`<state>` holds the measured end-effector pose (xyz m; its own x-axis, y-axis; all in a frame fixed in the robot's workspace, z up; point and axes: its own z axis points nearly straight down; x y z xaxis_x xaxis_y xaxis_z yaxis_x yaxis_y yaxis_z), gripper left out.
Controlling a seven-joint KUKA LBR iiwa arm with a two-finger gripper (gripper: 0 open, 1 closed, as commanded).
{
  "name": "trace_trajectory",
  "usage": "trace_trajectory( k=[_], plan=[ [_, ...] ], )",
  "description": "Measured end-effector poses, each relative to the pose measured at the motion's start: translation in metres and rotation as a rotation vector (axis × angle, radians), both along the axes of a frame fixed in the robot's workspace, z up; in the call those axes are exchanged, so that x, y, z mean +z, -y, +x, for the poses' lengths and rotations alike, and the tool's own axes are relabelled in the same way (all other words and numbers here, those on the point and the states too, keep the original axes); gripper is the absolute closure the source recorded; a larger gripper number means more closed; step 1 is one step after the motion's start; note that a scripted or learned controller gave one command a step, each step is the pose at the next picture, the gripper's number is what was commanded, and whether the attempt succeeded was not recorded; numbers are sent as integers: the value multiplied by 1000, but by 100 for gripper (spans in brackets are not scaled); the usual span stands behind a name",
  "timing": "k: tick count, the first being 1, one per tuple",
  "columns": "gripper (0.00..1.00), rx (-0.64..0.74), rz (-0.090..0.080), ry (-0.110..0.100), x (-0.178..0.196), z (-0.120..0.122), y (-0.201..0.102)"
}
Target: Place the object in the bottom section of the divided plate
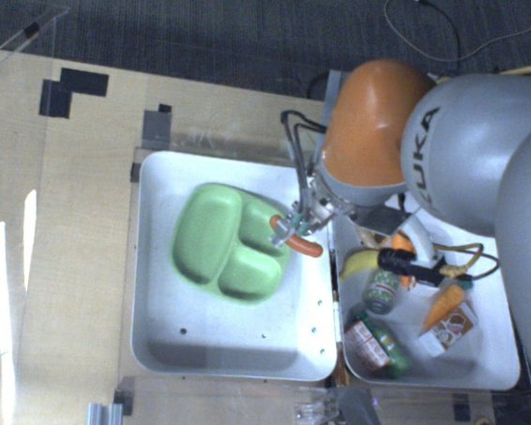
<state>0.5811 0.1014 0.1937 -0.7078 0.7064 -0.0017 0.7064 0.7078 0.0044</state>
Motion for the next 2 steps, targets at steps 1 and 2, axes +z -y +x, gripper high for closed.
trace_trajectory(
  k=[1,2],
  plan=[
    [100,-89,1,1,13,55,-39],
    [100,-42,0,1,7,11,-17]
  ],
)
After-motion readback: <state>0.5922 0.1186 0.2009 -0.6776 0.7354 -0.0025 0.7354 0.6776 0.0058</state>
